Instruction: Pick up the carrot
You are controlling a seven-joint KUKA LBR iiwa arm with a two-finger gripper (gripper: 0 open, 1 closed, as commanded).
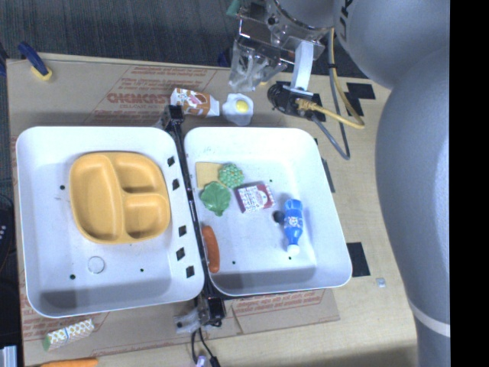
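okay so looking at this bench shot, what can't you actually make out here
- Pincer: blurred in the camera view, so its finger state is unreadable.
- Carrot: lies against the right bin's left wall; its far side is hidden.
- Small carton: label too small to read.
- Orange item: cut off by the bottom edge.

Both bins [321, 167] were plain white. Left of the carrot [211, 248], which was orange, sat a mustard-yellow tray [118, 196]. Above the carrot lay a pale yellow slab [205, 173] and two green leafy pieces [216, 198]; to its right, a dark red carton [254, 197] and a blue bottle [293, 222] with a white label.
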